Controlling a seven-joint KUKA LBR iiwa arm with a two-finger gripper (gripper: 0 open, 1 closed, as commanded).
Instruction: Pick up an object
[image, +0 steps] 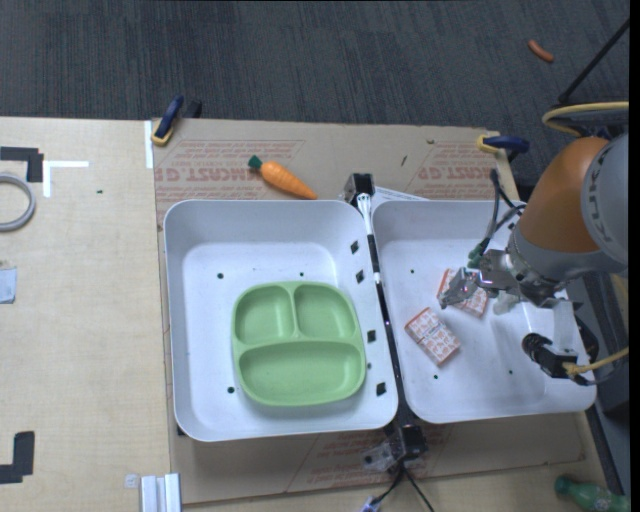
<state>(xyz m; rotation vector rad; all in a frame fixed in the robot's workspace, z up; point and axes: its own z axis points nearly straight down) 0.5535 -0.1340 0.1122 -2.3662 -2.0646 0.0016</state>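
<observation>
Two small pink-and-white patterned packets lie in the right bin (560, 400). One packet (433, 335) rests near the bin's middle-left. The other packet (463, 294) lies a little up and to the right, directly at my gripper (466, 287). The gripper reaches in from the right and hangs low over this second packet, partly covering it. Whether the packet sits between the fingers cannot be made out.
The left bin (190, 300) holds a green divided plate (297, 343). A toy carrot (282, 176) lies on the cardboard behind the bins. Clamps sit at the cardboard's back corners. The arm's grey and orange wrist (570, 215) overhangs the right bin's right side.
</observation>
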